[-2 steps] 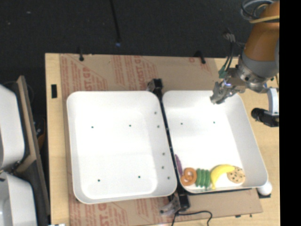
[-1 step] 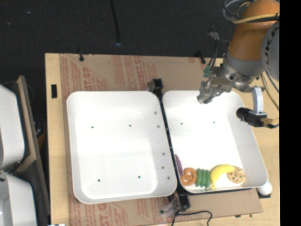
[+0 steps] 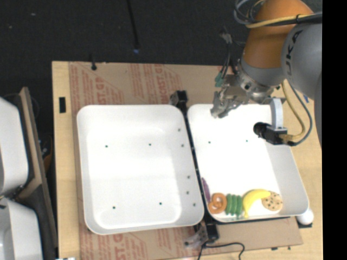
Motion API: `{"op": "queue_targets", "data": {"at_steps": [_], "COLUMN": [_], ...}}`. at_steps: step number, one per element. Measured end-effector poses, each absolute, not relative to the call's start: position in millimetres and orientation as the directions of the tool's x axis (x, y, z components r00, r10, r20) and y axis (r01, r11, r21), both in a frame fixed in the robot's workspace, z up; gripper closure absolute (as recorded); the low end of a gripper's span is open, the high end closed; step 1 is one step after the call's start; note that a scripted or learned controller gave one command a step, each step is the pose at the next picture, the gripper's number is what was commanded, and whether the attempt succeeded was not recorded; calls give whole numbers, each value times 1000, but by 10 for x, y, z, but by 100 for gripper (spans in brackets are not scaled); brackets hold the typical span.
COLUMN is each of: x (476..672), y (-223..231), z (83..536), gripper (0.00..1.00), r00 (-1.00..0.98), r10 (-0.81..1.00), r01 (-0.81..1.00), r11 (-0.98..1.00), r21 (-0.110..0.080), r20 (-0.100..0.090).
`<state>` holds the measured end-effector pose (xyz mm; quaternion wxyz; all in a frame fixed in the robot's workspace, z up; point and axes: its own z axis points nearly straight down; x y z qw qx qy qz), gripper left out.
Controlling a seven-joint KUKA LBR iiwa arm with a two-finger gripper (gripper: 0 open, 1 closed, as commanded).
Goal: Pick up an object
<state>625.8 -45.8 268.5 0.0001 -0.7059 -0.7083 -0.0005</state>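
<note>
Over right bin's far edge — gripper | grip state unclear — blurred

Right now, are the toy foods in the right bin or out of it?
In. The pretzel, green piece, banana and cookie lie clustered along the right bin's near wall.

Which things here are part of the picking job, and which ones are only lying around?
Part of the job:
- gripper, over the right bin's far edge
- pretzel, green piece, banana and cookie, together at the right bin's near edge

Just lying about:
- left bin
- cardboard sheet under both bins
</note>
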Motion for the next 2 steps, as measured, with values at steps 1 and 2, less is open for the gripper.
{"op": "queue_targets", "data": {"at_steps": [1,2], "x": [6196,6162], "y": [79,655], "z": [2520,2400], "gripper": [100,100], "r00": [-3,-4], "r10": [1000,1000], "r01": [1000,1000], "r11": [3,4], "r21": [0,0], "r20": [0,1]}}
